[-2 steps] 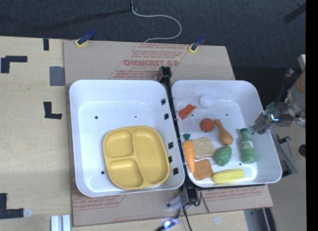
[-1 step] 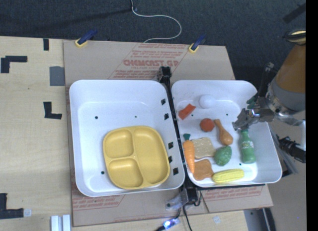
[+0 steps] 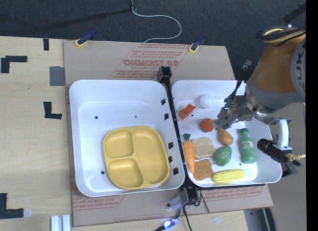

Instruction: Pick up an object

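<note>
The right bin [image 3: 263, 178] holds several toy foods: a white egg [image 3: 204, 100], a red wedge [image 3: 187, 111], a red tomato [image 3: 206, 124], a brown potato [image 3: 225, 136], a green bottle [image 3: 246, 146], a green lumpy vegetable [image 3: 222, 155], a slice of bread [image 3: 202, 147], a carrot [image 3: 189, 156], an orange square piece [image 3: 202, 168] and a yellow corn cob [image 3: 228, 176]. My gripper [image 3: 221, 120] hangs low over the bin between the tomato and the potato, its dark fingers pointing down-left. Nothing shows between the fingers.
The left bin [image 3: 82, 106] holds a yellow divided plate [image 3: 135, 156]. A black divider [image 3: 171, 125] separates the bins. The orange and grey arm [image 3: 278, 71] comes in over the right bin's far right side. A white cable [image 3: 154, 19] lies behind the bins.
</note>
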Action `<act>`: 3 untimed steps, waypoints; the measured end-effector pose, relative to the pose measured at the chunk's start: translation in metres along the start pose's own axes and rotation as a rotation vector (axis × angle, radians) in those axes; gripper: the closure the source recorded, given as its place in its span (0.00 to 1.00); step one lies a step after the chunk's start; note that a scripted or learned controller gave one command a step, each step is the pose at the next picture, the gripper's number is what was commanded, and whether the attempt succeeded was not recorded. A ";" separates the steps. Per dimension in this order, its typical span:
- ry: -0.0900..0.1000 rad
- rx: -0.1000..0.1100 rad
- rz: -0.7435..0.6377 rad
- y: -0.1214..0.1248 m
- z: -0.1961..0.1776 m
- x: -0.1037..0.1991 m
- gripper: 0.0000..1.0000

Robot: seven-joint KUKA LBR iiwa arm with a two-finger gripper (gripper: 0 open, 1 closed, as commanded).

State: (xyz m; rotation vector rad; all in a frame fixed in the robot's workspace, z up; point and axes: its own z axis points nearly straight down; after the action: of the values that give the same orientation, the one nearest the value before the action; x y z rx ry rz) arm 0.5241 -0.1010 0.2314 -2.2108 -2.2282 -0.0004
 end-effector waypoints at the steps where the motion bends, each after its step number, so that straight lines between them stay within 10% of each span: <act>1: -0.001 0.001 0.001 -0.006 0.004 0.062 1.00; 3: -0.001 0.000 0.000 0.011 0.013 0.167 1.00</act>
State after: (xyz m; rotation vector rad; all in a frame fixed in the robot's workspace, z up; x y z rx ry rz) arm 0.5339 0.0661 0.2184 -2.2112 -2.2283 0.0006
